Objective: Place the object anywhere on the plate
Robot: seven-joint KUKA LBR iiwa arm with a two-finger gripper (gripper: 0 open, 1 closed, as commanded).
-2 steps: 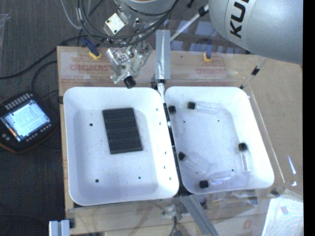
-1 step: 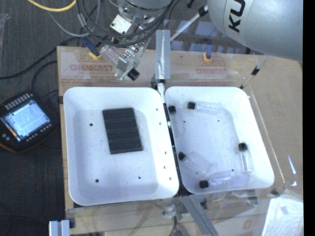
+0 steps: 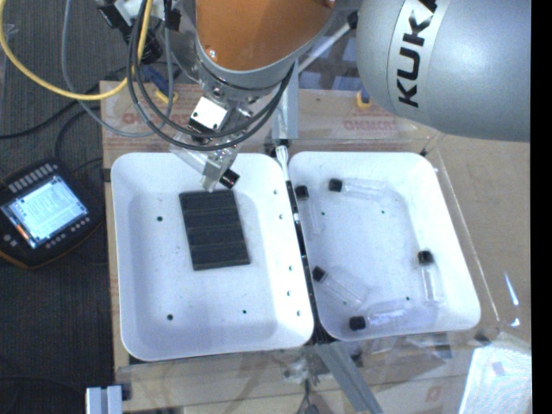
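While the gripper [image 3: 219,172] carries a vial [image 3: 226,177] between its fingers over the plate's [image 3: 214,229] far edge, release remains.

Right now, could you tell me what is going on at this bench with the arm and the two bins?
The KUKA arm reaches over the left bin, its gripper at the far edge of the dark ridged plate. A clear vial with a black cap sits at the gripper tip, just above the plate's edge. Several more capped vials lie scattered in the right bin.
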